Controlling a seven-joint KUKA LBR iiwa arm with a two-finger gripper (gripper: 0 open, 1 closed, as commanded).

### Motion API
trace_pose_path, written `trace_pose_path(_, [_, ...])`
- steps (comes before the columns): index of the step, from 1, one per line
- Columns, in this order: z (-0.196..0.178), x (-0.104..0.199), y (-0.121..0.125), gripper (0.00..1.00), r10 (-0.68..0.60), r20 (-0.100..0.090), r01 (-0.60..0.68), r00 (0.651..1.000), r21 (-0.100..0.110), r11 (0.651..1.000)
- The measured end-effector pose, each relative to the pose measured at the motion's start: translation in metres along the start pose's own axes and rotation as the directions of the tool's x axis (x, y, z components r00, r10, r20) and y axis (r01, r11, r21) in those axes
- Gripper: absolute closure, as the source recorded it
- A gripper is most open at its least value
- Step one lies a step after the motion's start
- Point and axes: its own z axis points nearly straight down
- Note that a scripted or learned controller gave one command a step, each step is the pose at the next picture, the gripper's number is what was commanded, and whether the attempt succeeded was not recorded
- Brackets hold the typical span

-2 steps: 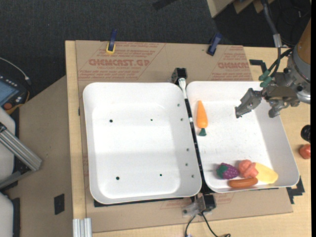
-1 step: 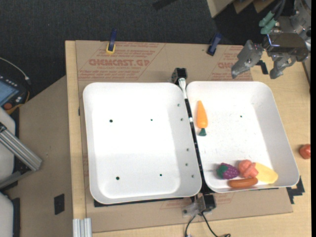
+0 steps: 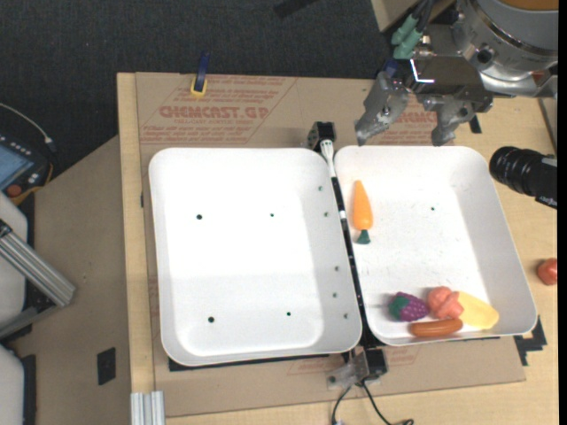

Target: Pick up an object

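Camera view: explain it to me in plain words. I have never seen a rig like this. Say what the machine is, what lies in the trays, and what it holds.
One fixed camera looks down at a slant on a bench. The grey robot arm reaches in from the right; its two-finger gripper hangs open above the far edge of the right white bin, holding nothing. In that bin lie an orange toy carrot and, in the near corner, a purple toy grape bunch, a pink toy, a yellow toy and a red-orange toy sausage. The left white bin sits beside it.
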Motion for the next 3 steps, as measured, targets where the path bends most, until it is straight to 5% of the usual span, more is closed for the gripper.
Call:
trace_pose_path(1, [0.002, 0.123, 0.01, 0.0, -0.001, -0.001, 0.001, 1.0, 0.001, 1.0])
trace_pose_path(2, [-0.009, 0.118, 0.01, 1.0, 0.008, -0.001, -0.008, 1.0, -0.002, 1.0])
trace_pose_path(3, [0.029, 0.094, 0.0, 1.0, 0.012, 0.005, -0.012, 1.0, 0.013, 1.0])
